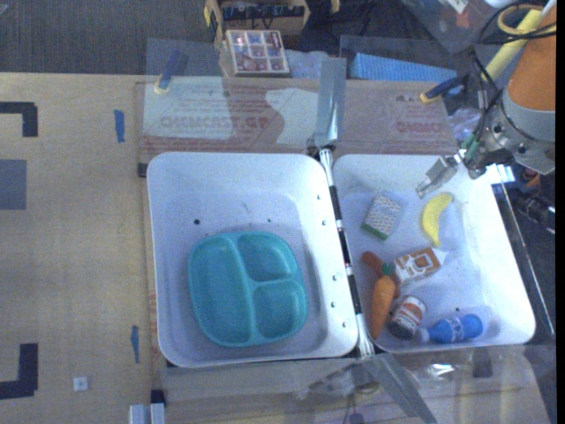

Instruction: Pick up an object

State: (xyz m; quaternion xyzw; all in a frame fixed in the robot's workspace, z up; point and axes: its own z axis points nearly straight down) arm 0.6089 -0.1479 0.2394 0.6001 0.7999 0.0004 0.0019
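The right bin [508, 263] holds several small objects: a yellow banana [433, 216], a green-and-white box [381, 215], an orange-and-white carton [418, 264], an orange carrot toy [382, 301], a small can [407, 317] and a blue bottle [458, 328]. My gripper [438, 175] hangs over the bin's back part, just above and behind the banana, apart from it. Nothing shows between its fingers. The arm reaches in from the upper right.
The left bin [177, 193] bears a teal divided plate [247, 287]. A metal divider [340, 254] runs between the bins. Cardboard sheets and a small box [255, 51] lie behind the bins. Cables hang by the arm at the upper right.
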